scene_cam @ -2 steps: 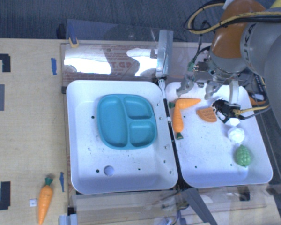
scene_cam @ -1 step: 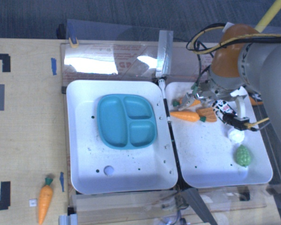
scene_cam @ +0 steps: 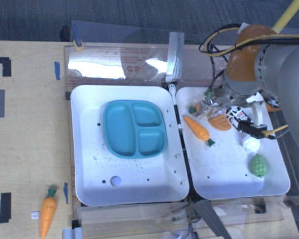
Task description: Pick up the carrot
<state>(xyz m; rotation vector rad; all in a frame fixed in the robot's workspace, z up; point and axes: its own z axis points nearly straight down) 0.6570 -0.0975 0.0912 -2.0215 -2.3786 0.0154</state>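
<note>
The carrot (scene_cam: pixel 197 127) is lying in the right bin (scene_cam: pixel 229 183), tip toward 10 o'clock, near the divider. The gripper (scene_cam: pixel 209 103) is parked at roughly 1 o'clock from it; finger state can't be told. Ideally it gets centred over the carrot's middle and closed across the width.

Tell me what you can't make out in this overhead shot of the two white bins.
- Gripper: the grey arm's wrist covers it; open or shut cannot be told.
- Small items beside the orange toy carrot in the right white bin: partly under the arm, too cluttered to identify.
- Small round object in the left white bin, near the blue divided plate: too small to name.
</note>
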